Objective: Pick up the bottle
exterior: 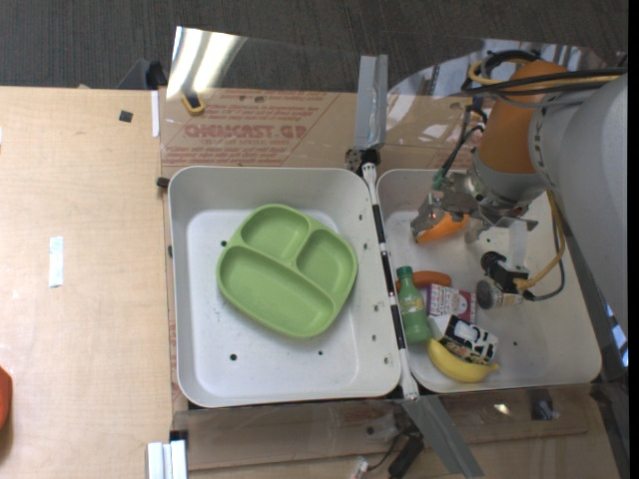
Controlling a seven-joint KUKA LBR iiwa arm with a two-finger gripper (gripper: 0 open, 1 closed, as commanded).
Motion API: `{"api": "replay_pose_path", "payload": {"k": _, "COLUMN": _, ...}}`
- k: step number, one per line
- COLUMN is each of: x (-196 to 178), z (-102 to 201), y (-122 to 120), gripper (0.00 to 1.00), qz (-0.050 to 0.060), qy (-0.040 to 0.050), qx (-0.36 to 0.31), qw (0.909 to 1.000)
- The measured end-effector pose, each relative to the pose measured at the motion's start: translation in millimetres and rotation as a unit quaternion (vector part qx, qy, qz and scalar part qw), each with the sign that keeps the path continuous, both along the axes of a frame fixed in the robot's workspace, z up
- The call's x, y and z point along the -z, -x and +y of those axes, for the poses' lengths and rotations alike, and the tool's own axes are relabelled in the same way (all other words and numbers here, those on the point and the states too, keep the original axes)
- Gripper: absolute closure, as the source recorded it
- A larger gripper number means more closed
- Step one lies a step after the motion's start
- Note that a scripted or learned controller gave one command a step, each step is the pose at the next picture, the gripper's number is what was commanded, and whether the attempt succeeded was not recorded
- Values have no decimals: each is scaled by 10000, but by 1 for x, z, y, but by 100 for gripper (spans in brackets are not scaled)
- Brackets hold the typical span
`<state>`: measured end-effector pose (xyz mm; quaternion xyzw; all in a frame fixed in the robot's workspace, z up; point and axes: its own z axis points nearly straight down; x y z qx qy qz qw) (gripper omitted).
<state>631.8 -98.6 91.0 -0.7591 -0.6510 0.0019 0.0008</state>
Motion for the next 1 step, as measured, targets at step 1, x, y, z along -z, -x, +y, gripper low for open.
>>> {"api": "replay_pose_path", "payload": {"k": 1, "x": 1, "z": 5, "y": 35, "gripper": 0, "qz": -1, "qy": -3, "qx": -16, "qw": 10000}}
